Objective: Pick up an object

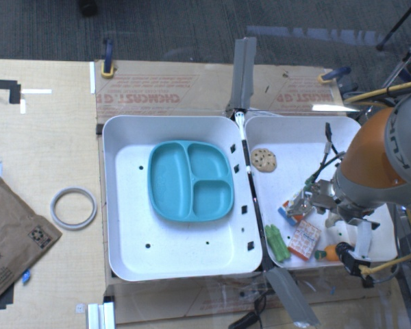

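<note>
The bench (41, 136) is seen from above at a slant, with pale wood on the left and cardboard (192, 91) laid under two white bins. The left bin (123, 252) is set near the middle of the view, and the right bin (294, 125) is placed directly beside it, their rims touching along a shared edge. The arm (380, 153) is reached in from the right, its orange band held over the right bin's right half.

A teal plate (190, 181) with three compartments is laid flat in the left bin, slightly above that bin's centre. A brown box (10, 235) is seen at the left edge of the bench, tilted and cut off by the frame.

The gripper (308, 201) is lowered into the right bin above a cluster of small things. Its fingers are too blurred against the clutter to be judged, so it cannot be told whether they are open or closed, or whether anything is between them.

A ring of tape (73, 206) is laid flat on the wood, between the box and the left bin. A small printed card (305, 240) is seen in the right bin's lower part, just below the gripper. A green object (277, 242), possibly a toy vegetable, is laid just left of the card, against the bin's left wall. A cookie (264, 159) is set alone in the right bin's upper left. A blue piece (288, 215) is seen near the gripper, and a small orange thing (331, 253) is seen to the right of the card.
</note>
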### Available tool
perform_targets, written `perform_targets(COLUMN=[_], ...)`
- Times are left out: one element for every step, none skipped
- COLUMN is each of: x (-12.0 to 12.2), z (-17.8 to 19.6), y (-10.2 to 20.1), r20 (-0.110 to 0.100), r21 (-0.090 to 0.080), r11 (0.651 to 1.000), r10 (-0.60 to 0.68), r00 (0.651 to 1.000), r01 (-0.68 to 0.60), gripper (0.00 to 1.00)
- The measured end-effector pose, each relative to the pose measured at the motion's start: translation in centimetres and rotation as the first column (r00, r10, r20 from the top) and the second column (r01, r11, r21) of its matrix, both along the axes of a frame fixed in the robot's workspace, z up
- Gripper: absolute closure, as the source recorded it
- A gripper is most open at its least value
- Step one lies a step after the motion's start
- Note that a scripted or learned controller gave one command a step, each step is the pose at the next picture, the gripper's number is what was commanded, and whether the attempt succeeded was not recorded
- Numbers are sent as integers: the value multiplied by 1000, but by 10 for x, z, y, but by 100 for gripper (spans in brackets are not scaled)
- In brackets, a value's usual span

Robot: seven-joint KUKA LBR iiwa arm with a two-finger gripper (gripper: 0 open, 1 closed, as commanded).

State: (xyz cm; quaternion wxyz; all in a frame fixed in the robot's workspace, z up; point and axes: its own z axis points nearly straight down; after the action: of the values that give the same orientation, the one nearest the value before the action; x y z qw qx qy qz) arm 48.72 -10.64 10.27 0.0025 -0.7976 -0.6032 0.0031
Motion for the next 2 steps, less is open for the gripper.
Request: perform_targets(x=[-10, 29], z=[37, -10], y=[7, 1], r20=[1, 7], r21=[1, 1], r11=[994, 1000], r10=[111, 31], r00=[994, 999], r01=[-111, -31], gripper=[0, 0])
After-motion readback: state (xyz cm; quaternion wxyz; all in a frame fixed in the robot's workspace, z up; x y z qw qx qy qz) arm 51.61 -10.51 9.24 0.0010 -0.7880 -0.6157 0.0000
